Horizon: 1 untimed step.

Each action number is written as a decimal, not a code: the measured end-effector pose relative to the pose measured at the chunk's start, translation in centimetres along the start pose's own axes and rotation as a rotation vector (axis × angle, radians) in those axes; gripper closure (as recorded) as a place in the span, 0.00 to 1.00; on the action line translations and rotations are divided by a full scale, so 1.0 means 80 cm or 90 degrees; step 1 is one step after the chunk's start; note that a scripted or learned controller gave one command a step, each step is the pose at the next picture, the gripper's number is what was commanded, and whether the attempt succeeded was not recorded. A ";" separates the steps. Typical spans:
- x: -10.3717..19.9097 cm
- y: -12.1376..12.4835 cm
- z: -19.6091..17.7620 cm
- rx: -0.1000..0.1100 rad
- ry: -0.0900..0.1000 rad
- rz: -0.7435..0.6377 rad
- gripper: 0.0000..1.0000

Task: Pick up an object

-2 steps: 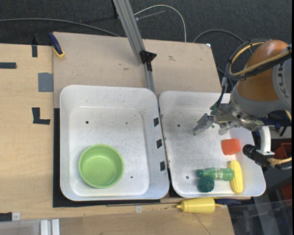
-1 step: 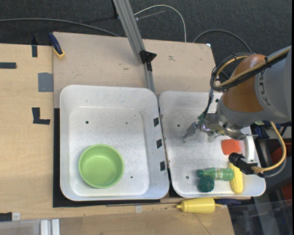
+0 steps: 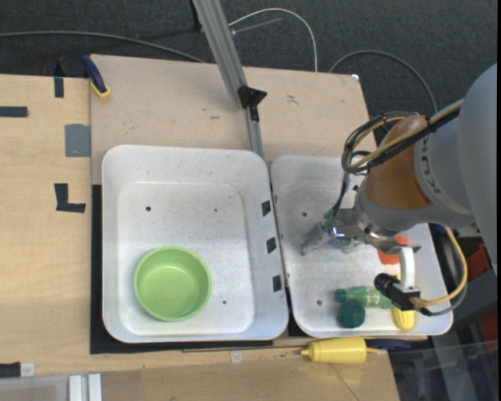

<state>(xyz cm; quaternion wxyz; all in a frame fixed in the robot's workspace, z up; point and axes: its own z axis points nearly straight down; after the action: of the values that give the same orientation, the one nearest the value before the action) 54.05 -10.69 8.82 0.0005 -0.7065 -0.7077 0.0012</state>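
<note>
The hand (image 3: pixel 317 237) stood low over the bare middle of the right bin (image 3: pixel 305 182), with nothing visible in its grasp; whether it was open or closed could not be determined. The green item (image 3: pixel 351 302) lay near the front wall of the same bin, apart from the hand. A green bowl (image 3: pixel 173 283) sat upright in the front-left part of the left bin (image 3: pixel 184 170), and a yellow object (image 3: pixel 337 351) lay on the counter (image 3: pixel 167 98) just outside the right bin's front edge.
</note>
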 end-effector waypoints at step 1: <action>0.001 0.000 -0.014 0.001 0.001 0.000 1.00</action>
<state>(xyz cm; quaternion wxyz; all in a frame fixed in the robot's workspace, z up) 54.03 -10.64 9.97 0.0017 -0.7062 -0.7080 0.0014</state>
